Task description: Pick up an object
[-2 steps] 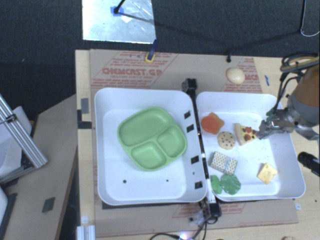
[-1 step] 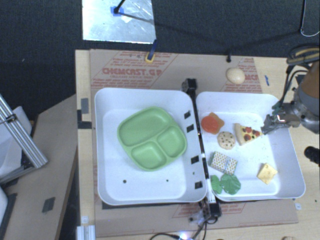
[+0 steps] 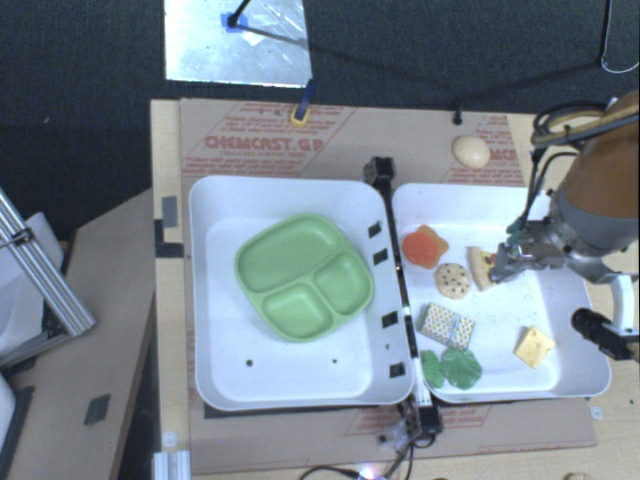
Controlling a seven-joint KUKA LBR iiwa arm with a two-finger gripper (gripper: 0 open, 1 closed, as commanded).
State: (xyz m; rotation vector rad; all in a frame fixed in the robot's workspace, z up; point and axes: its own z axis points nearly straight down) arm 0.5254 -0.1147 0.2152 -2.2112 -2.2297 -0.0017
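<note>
A: Where's the gripper (image 3: 497, 268)?
B: Right bin (image 3: 575, 313), centre-right of frame; fingers clenched on a pale tan wedge-shaped piece (image 3: 481, 267).
A: Neighbours?
B: Round speckled cookie (image 3: 453, 281) just left; orange-red lump (image 3: 425, 247) above-left.

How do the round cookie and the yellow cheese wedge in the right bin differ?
The cookie is round, tan and dark-speckled; the cheese wedge is angular and plain yellow. The cookie lies near the bin's middle beside the orange piece; the cheese wedge lies toward the near right corner, apart from other items. Both rest in the right bin, ungrasped.
</note>
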